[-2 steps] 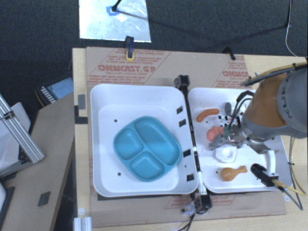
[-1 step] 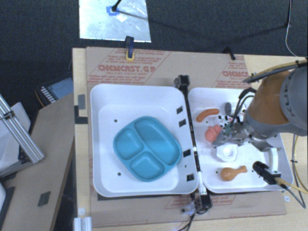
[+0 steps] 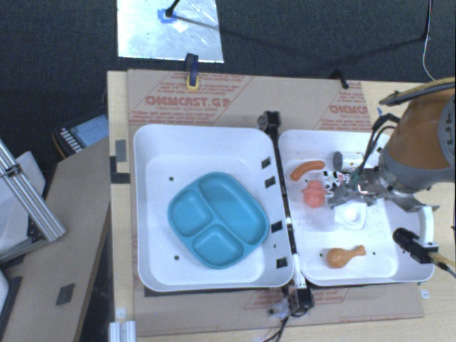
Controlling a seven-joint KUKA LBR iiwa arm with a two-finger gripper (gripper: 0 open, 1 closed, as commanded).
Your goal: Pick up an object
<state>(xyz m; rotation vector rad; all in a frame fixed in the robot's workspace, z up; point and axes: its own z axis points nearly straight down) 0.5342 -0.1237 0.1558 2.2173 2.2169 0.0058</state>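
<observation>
In the right bin [image 3: 385, 268] lie an orange sausage [image 3: 307, 169], a pink lumpy toy [image 3: 313, 194], a small white cup-like piece [image 3: 349, 216] and a tan drumstick [image 3: 345, 256]. My gripper [image 3: 348, 191] hangs low over the middle of this bin. It sits just right of the pink toy and directly above the white piece. A small black-and-white item [image 3: 330, 180] sits right at its left side, and a grey cylinder [image 3: 338, 161] lies just behind it. The view does not show anything held.
The left bin [image 3: 153, 262] holds a blue divided plate [image 3: 217, 219]. A black divider with clips [image 3: 279, 191] runs between the bins. My arm's orange-banded body [image 3: 420, 144] covers the right bin's far right side. Cardboard lies under both bins.
</observation>
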